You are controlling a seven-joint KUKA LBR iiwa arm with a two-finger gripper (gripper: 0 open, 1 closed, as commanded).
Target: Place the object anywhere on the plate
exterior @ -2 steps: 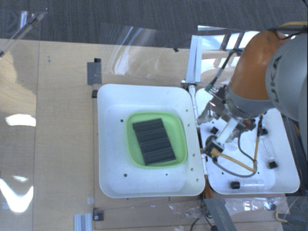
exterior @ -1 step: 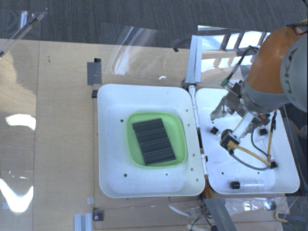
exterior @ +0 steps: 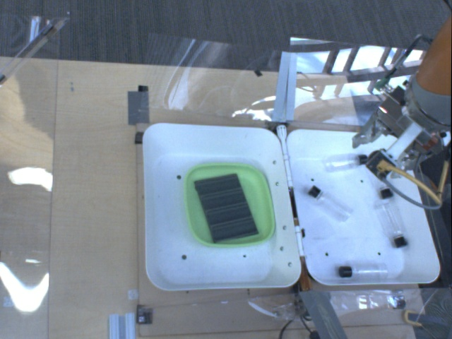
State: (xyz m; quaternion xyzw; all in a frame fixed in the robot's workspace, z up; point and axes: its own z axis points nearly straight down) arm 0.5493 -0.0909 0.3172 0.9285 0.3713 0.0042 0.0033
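Note:
A green plate (exterior: 265, 210) sits in the left white bin (exterior: 162, 260). On the plate lies a dark grey ribbed block (exterior: 225, 207), flat and slightly turned. My gripper (exterior: 361, 141) hangs over the far edge of the right bin (exterior: 424, 270), well to the right of the plate. Nothing shows between its tips. Clear tubes with black caps lie in the right bin: one just below the gripper (exterior: 342, 163), one near the bin's left side (exterior: 328, 202), one at the right (exterior: 390, 217) and one along the front (exterior: 364, 268).
A metal post (exterior: 285, 90) stands behind the seam between the two bins. A small grey bracket (exterior: 138, 106) sits at the far left corner of the left bin. The arm (exterior: 431, 83) enters from the upper right.

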